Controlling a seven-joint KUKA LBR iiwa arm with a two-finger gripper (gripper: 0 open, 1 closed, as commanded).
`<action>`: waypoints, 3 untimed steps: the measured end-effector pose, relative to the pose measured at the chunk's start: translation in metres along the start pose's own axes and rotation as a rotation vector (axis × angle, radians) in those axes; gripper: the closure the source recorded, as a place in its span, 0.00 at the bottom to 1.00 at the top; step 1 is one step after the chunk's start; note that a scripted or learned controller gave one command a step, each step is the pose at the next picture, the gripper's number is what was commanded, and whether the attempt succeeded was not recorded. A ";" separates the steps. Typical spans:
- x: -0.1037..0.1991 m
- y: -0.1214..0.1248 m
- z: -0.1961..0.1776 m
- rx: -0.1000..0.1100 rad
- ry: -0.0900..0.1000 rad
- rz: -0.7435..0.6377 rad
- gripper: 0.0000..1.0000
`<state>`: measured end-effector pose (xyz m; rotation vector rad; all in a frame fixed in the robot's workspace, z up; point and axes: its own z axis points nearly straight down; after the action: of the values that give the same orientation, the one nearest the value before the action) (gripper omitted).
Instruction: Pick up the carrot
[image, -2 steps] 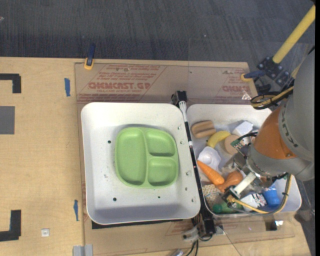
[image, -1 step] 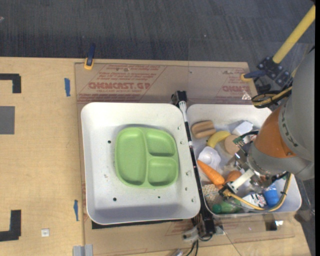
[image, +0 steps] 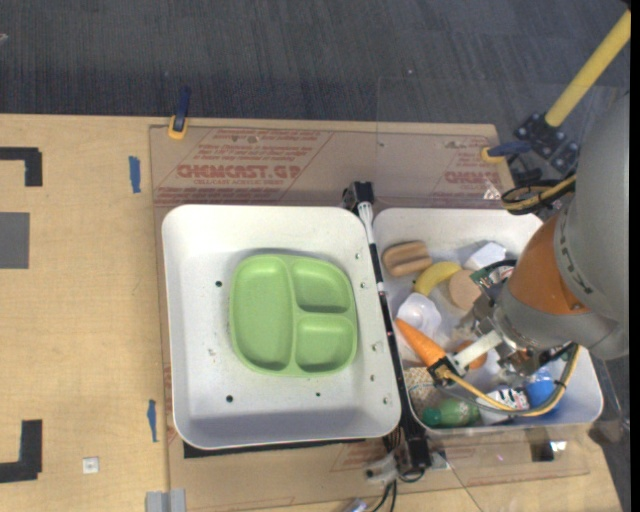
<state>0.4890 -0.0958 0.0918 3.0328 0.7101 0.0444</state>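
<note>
The carrot (image: 420, 342) is orange and lies slantwise in the right bin (image: 590, 405), close to that bin's left wall. My gripper (image: 488, 332) hangs over the middle of the right bin, just right of the carrot's lower end. The arm's grey wrist and orange band cover the right part of the bin. Nothing shows the carrot lifted; it rests among the other items.
The left bin (image: 190, 330) holds a green divided plate (image: 295, 313). Around the carrot in the right bin lie a brown bun (image: 405, 257), a yellow banana (image: 437, 276), a tan round piece (image: 462, 290), a white item (image: 420, 312), a green item (image: 450, 412) and a blue item (image: 540, 390).
</note>
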 end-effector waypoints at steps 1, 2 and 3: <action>0.039 -0.090 -0.095 0.036 -0.025 0.223 0.00; 0.037 -0.088 -0.094 0.035 -0.030 0.225 0.00; -0.014 0.001 -0.002 0.032 -0.031 0.146 0.00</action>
<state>0.4768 -0.1024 0.0934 3.1024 0.4914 -0.0118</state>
